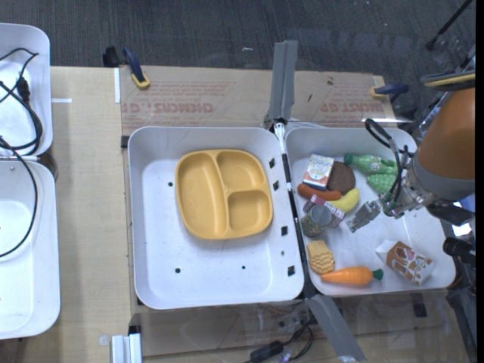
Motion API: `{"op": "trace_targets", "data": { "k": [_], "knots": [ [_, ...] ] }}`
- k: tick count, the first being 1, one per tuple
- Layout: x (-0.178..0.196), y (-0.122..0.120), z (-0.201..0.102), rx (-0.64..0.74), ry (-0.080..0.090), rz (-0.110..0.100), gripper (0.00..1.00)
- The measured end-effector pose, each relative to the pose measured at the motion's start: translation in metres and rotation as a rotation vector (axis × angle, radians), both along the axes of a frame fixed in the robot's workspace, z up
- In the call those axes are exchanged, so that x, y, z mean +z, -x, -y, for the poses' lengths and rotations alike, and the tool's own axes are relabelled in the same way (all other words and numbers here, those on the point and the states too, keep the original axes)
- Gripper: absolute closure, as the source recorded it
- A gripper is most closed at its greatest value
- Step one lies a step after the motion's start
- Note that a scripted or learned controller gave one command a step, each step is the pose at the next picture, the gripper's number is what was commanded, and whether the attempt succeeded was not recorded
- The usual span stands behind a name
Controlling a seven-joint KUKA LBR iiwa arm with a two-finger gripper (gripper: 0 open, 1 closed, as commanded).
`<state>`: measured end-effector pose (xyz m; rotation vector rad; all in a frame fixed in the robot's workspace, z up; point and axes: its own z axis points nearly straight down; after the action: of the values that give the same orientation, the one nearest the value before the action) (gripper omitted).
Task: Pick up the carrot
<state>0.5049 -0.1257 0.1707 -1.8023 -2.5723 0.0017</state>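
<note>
The carrot (349, 276), orange with a small green top, lies on its side near the front edge of the right bin (442, 237), green end pointing right. My gripper (366, 215) hangs over the middle of that bin, up and slightly right of the carrot and well apart from it. The arm's orange band (454, 138) is at the right edge. Nothing visible is held at the gripper's tip.
Around the gripper lie a yellow banana (348, 200), a red sausage (318, 193), a can (318, 219), a brown disc (342, 178), a small carton (319, 171) and a green item (372, 163). A waffle (321, 257) sits left of the carrot, a milk carton (408, 263) to its right. The left bin (151, 233) holds a yellow divided plate (224, 193).
</note>
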Motion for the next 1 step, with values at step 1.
{"op": "trace_targets", "data": {
  "k": [1],
  "knots": [
    [-0.0798, 0.0278, -0.0039, 0.239, -0.001, -0.001, 0.00]
  ]
}}
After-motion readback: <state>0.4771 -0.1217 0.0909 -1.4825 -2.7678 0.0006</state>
